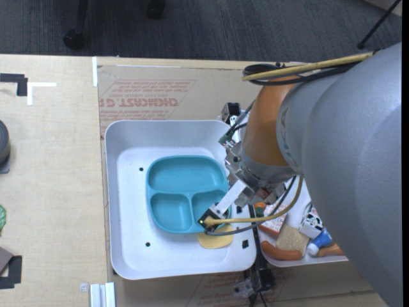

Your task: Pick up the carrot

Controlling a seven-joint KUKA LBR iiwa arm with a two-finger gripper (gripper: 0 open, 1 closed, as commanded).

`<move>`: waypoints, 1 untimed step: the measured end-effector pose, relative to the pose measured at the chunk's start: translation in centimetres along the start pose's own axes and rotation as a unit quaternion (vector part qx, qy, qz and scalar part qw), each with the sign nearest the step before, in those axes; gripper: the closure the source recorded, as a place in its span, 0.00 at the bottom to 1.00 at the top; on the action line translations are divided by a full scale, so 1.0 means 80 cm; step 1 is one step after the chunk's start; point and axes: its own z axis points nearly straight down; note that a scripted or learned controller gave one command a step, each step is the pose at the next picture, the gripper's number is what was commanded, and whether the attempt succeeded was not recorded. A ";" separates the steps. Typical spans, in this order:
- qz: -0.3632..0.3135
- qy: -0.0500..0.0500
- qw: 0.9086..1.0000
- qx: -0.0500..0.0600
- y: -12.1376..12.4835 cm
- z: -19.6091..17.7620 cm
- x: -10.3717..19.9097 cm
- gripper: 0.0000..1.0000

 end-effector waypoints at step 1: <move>0.083 0.001 0.997 0.000 0.060 0.000 -0.049 1.00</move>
